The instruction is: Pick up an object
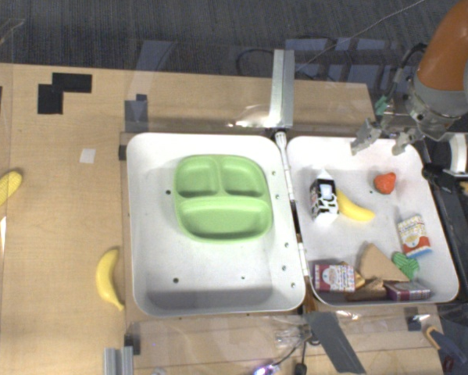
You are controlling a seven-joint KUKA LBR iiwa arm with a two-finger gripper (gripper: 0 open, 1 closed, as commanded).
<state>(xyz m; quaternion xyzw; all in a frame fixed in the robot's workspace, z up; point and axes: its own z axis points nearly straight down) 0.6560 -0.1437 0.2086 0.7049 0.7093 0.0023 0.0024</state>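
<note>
My gripper (pixel 384 140) hangs over the far edge of the right bin (pixel 444 241), its two fingers spread open with nothing between them. Below it in that bin lie a red strawberry-like toy (pixel 385 182), a black-and-white milk carton (pixel 323 198) and a small yellow banana (pixel 354 209) touching the carton. Nearer the front sit a small white-and-orange box (pixel 413 235), a green piece (pixel 406 266), a brown wedge (pixel 378 264) and a red carton (pixel 333 276). The strawberry is the closest item to the fingers.
The left bin (pixel 148 209) holds a green divided plate (pixel 221 196). On the bench to the left lie a yellow banana (pixel 108 278) and a corn cob (pixel 1 193). A metal post (pixel 283 88) stands between the bins at the back.
</note>
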